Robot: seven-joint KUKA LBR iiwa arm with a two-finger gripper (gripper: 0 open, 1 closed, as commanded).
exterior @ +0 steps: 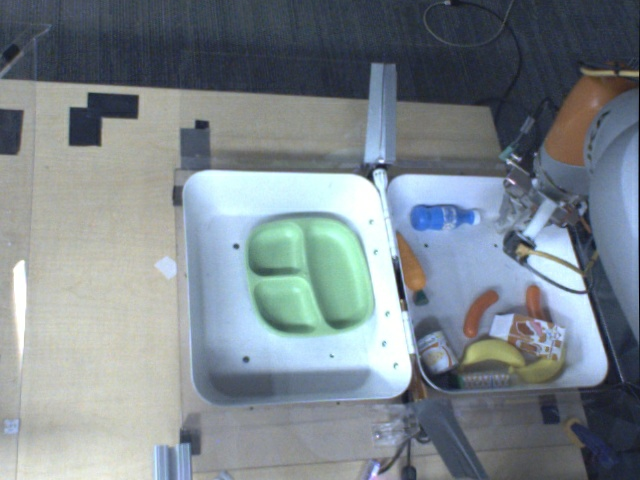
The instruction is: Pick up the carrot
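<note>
Resting in the right bin [455,268]: one carrot [410,265], one bottle [443,217]; pincer [522,226] state unreadable.

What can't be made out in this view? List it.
- Camera view: the carrot lies along the right bin's left wall; whether they touch is too small to tell.
- Camera view: the print on the carton and on the small jar is too blurred to read.
- Camera view: the arm is cut off by the right edge.
</note>
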